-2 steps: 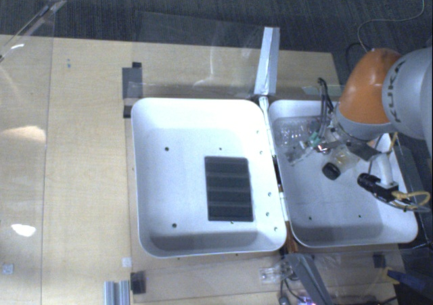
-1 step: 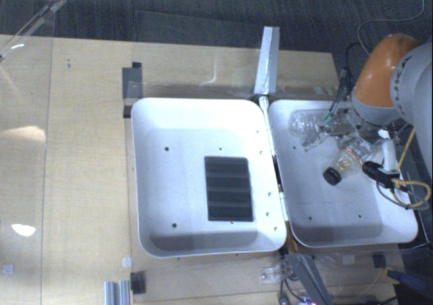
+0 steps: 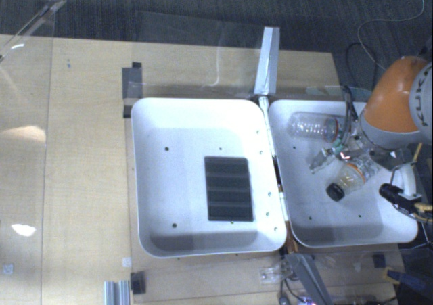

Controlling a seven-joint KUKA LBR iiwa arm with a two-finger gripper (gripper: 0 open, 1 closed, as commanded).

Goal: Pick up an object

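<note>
Nowhere legible writing on bottle (image 3: 313, 125)

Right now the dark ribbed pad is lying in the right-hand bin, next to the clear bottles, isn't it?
Not quite. The camera view shows the dark ribbed pad lying in the left bin, alone. The clear bottles are in the right bin, where the arm reaches in.

One fixed camera looks down on my bench (image 3: 67, 161) at a slant, far enough to take in both bins: left bin (image 3: 155, 161) at frame centre, right bin (image 3: 304, 219) toward the right edge. My arm (image 3: 399, 104) enters from the right.
</note>
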